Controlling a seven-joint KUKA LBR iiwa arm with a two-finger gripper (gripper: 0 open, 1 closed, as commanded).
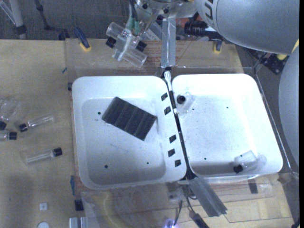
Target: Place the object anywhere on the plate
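My end effector hung behind the left bin, grip I couldn't tell | dark plate lay in it | a capped vial and a second vial lay in right bin

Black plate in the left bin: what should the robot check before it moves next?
1. Plate lies flat in the left bin, top uncovered: ok.
2. Things to pick in the right bin, a divider vial and a corner vial: ok.
3. A vial already on the plate: not ok.
4. Gripper, beyond the bins' far edge, holding a vial: cannot tell.
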